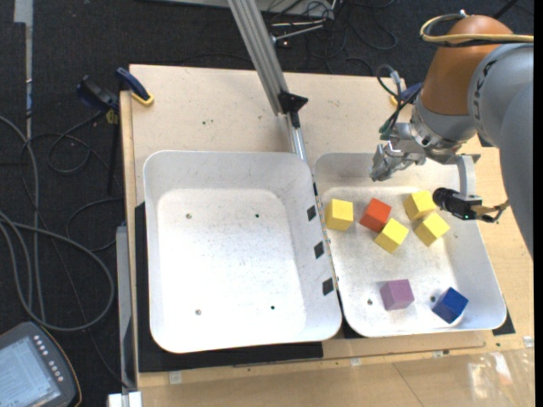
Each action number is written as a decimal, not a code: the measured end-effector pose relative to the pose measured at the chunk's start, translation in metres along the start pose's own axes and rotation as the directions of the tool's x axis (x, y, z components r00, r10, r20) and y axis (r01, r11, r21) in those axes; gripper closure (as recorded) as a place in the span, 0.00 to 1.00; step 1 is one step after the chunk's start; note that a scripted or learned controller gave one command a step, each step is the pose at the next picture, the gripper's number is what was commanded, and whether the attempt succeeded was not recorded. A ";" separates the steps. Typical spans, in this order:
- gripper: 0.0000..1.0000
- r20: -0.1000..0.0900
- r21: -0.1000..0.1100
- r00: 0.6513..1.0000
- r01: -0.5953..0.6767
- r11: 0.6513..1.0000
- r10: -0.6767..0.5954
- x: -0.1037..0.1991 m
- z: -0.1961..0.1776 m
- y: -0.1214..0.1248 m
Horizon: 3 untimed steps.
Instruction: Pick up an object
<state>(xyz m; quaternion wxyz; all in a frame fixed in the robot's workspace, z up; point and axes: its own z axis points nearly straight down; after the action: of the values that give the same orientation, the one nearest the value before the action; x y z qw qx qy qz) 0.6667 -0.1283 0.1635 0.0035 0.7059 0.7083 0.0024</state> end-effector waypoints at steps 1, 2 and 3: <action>1.00 0.000 0.000 1.000 0.000 1.000 0.000 0.000 -0.052 0.002; 1.00 -0.003 0.009 1.000 0.004 1.000 -0.004 0.048 -0.058 -0.019; 1.00 -0.004 0.010 1.000 0.004 1.000 -0.004 0.091 -0.071 -0.048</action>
<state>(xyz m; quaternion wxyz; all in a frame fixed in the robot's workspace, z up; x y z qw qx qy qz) 0.6181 -0.0372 0.2339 -0.0011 0.7044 0.7098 0.0003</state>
